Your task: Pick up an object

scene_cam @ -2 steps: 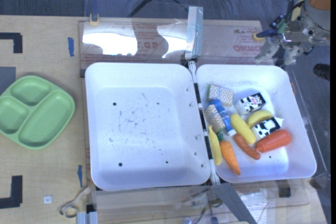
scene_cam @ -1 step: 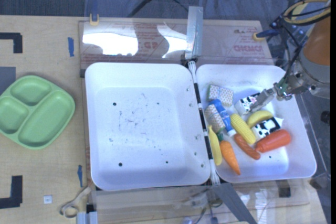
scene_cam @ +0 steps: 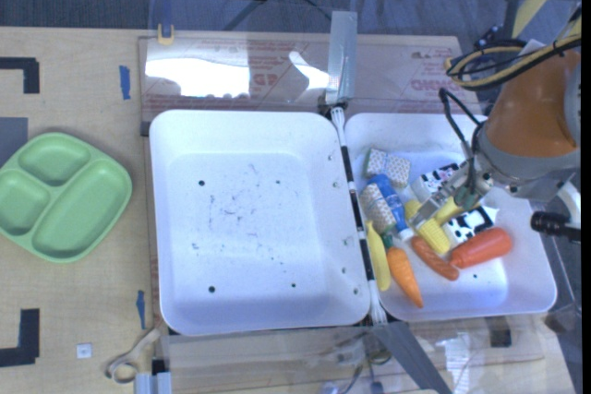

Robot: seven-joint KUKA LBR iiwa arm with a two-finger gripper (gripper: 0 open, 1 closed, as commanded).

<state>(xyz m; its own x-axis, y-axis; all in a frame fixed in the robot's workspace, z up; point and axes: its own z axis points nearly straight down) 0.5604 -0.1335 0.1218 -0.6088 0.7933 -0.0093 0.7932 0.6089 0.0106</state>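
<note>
The gripper [scene_cam: 441,206] is low in the right bin [scene_cam: 531,295], among a pile of toy items. Whether it is spread, closed or pinching anything cannot be told; its tip is blurred and merges with the clutter.

Just below the tip, apparently touching it, lies a yellow piece [scene_cam: 436,232], perhaps corn. Directly below that is a small red piece [scene_cam: 434,258], and to the lower right a larger red vegetable [scene_cam: 480,247]. A black-and-white patterned item [scene_cam: 476,220] lies just right of the tip, partly under the wrist. Left of the tip is a blue-and-white packet [scene_cam: 389,206], with a checkered packet [scene_cam: 388,166] above it. Further to the lower left are a carrot [scene_cam: 404,274] and, at the bin's left wall, a yellow banana-like piece [scene_cam: 378,260].

The left bin [scene_cam: 175,143], well to the left of the gripper, shows only faint scuffs and a few dark dots on its floor.

A green tray [scene_cam: 60,196] with three compartments sits on the bench far left of the bins.

The arm [scene_cam: 531,120] covers the right bin's upper right corner; what lies under it cannot be seen. Several items in the pile overlap and cannot be identified with certainty.
</note>
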